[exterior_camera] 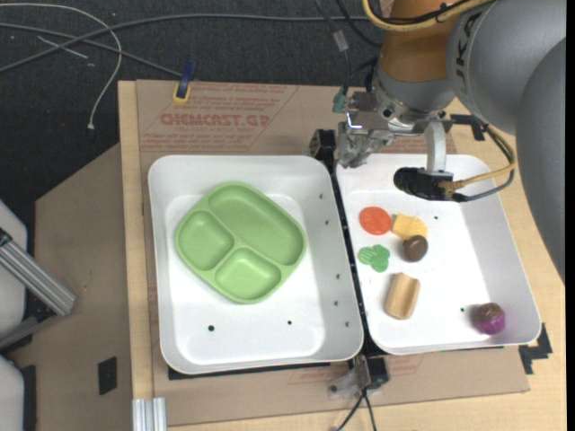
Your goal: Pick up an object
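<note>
The right bin (503, 241) holds several small items: an orange-red disc (375, 220), a yellow block (409, 226), a brown ball (414, 248), a green leafy piece (375, 258), a tan cylinder (402, 295) and a purple ball (489, 318). My gripper (358, 151) hangs over the far left corner of the right bin, near the wall between the two bins. It is beyond the orange-red disc and apart from all the items. Nothing shows in its grasp.
A green divided plate (240, 241) lies in the left bin (171, 303). A black fitting with a yellow cable (427, 183) juts from the arm over the right bin's far side. Cardboard lies under both bins, with loose cables on the dark floor behind.
</note>
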